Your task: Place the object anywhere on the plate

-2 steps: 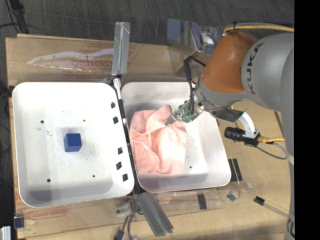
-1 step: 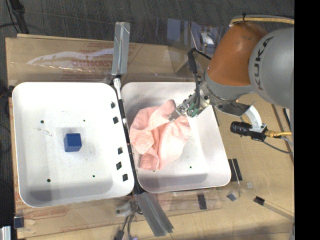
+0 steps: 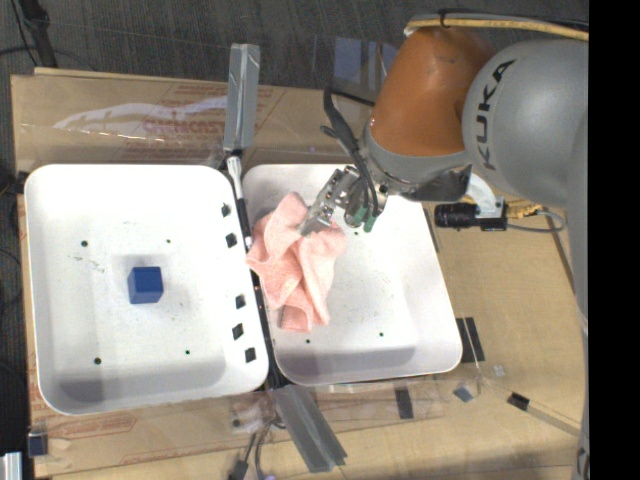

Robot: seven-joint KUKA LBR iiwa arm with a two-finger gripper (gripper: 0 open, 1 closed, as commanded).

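A crumpled pink cloth (image 3: 293,265) lies in the right bin (image 3: 405,293), against its left wall. My gripper (image 3: 328,214) hangs over the cloth's upper right corner, right at the fabric's edge; I cannot make out whether it touches or holds the cloth. The grey arm with its orange band (image 3: 430,88) reaches in from the upper right. A small blue cube (image 3: 146,284) sits flat on the floor of the left bin (image 3: 45,268), left of its middle and far from the gripper.
The two bins meet at a raised divider with black clips (image 3: 240,298). A grey metal post (image 3: 240,98) stands behind the bins. Cables (image 3: 500,213) run along the bench at the right. Brown cardboard surrounds the bins.
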